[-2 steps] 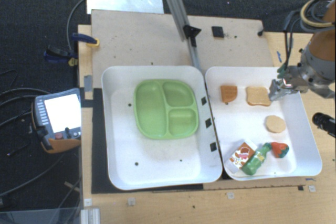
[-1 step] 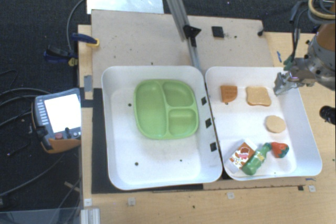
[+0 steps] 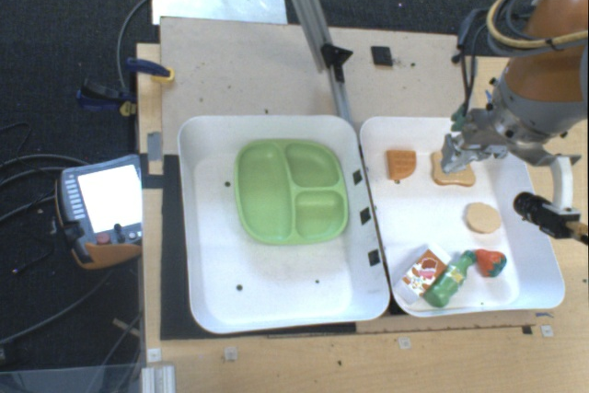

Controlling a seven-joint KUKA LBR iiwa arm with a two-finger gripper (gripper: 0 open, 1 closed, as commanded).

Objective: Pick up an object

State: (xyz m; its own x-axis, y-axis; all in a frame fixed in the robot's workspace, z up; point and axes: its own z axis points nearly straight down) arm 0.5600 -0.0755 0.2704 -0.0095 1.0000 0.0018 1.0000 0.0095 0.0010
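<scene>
The likeliest target is the flat tan toast-shaped slice of toy bread, lying in the upper part of the right white bin, directly beneath the gripper. The grey metal tool reaches down over the slice's upper left edge and hides part of it; contact cannot be judged from this slanted view, and it cannot be told whether the jaws stand open or closed, nor whether anything sits between them.

Just to the left of the jaws, in the same bin, lies a small orange square cracker-like piece, apart from the bread slice. Below and slightly right of the jaws rests a round pale beige cookie-like disc. Farther below, near the bin's lower edge, a green plastic bottle lies tilted, with a small white printed carton touching its left side and a red strawberry-like toy with a green top just beside its upper end.

Well to the left of the jaws, the left white bin holds a light green plastic tray with three compartments. The arm, grey with an orange section, rises up and to the right of the jaws.
</scene>
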